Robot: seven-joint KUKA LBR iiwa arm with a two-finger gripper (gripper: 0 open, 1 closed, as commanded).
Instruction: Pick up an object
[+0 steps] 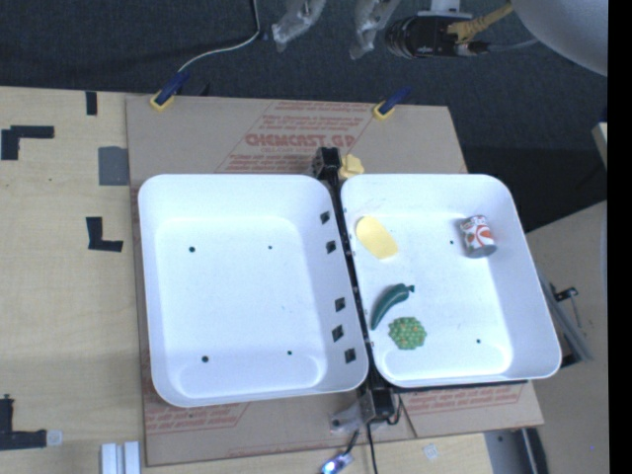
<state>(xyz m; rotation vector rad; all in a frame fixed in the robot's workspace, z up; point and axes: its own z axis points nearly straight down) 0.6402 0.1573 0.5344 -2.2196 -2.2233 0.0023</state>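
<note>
Nothing has been picked up yet, as far as this moment shows: all four small things lie loose on the floor of the right bin (513,265), and the left bin (158,265) carries none of them. The yellow piece (376,237) sits close to the divider where the two bins meet, in the upper left part of the right bin; the green pepper (390,304) lies slanted below it, and the round green bumpy thing (407,333) rests just beside the pepper's lower end, perhaps touching it. The small red and white can (477,235) lies well apart from those three, near the bin's upper right corner. The whole job is therefore left: choosing one thing, coming down over it, closing and lifting. The jaws (330,18) hang at the top of the camera view, over the dark floor beyond the far edge of the counter (59,265), not above either bin. The two pale fingers (293,20) point downward and stand spread apart with clear space between them and nothing held in that space. The grey arm body (568,8) fills the upper right corner, with the wrist reaching leftward from it. My judgement is that the task is at its very start, with the approach not yet begun.
</note>
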